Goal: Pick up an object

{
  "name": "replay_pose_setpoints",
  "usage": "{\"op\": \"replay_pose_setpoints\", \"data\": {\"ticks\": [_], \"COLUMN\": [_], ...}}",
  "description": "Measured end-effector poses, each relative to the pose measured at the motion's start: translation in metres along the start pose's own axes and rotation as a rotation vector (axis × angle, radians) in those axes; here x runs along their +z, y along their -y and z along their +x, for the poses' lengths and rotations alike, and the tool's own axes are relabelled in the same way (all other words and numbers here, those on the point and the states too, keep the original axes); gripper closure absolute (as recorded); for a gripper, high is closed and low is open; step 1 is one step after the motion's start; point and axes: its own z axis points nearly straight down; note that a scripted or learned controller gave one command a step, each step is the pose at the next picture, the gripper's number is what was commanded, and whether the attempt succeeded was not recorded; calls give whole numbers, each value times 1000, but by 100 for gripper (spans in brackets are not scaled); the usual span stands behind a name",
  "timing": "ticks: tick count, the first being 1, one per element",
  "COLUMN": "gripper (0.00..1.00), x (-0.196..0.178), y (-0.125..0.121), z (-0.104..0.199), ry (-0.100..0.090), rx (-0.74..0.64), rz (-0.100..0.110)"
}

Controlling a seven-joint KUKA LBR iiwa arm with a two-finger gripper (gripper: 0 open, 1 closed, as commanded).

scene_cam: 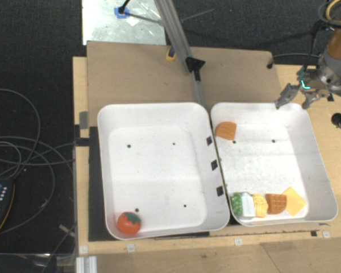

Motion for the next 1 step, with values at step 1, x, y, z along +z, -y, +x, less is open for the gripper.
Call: {"op": "replay_pose_setpoints", "data": {"ticks": [1], "gripper": [0], "x": [-2], "y": [-1], "z": [0], "ry": [2], "rx": [-2], "rz": [-3]}}
